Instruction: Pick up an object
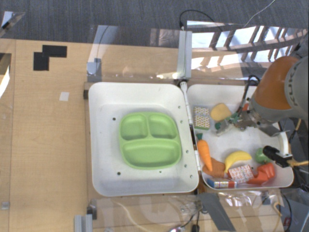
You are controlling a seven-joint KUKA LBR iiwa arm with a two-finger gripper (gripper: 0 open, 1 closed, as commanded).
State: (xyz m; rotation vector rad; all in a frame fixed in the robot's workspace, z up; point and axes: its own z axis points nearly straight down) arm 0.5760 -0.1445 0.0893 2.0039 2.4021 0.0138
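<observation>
Robotics lab, by the look: wooden bench (43,144) w/ two white bins (101,178), clear guard panels bolted round them, loose cables, black marker shapes (48,57), grey carpet floor behind.

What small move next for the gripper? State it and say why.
Probably lower slightly and close: the two-finger gripper sits low in the right white bin, beside the rounded yellow sponge-like object, with nothing visibly between its fingers.
</observation>
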